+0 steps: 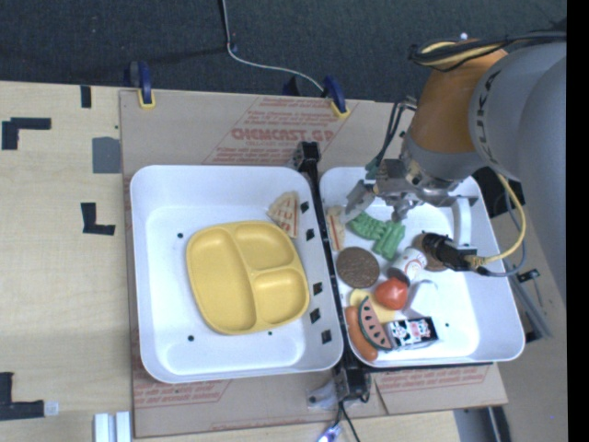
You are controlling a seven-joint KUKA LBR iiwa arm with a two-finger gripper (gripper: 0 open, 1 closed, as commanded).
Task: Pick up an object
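The two-finger gripper [379, 200] is seen at the top of the right white bin [492, 325], at about one o'clock in the view. Its thin fingers are spread apart, and nothing is pinched between them. Just below it, a green bumpy toy [382, 232] is laid. A round brown disc [358, 267] is placed at about seven o'clock from the green toy. A small red tomato [393, 293] is seen below that, with a watermelon slice toy [363, 327] and a small black and white carton [410, 331] near the bottom edge. In the left white bin [156, 247], a yellow plastic tray with three parts [247, 275] is laid, and a tan wedge [287, 212] is placed at its one o'clock.
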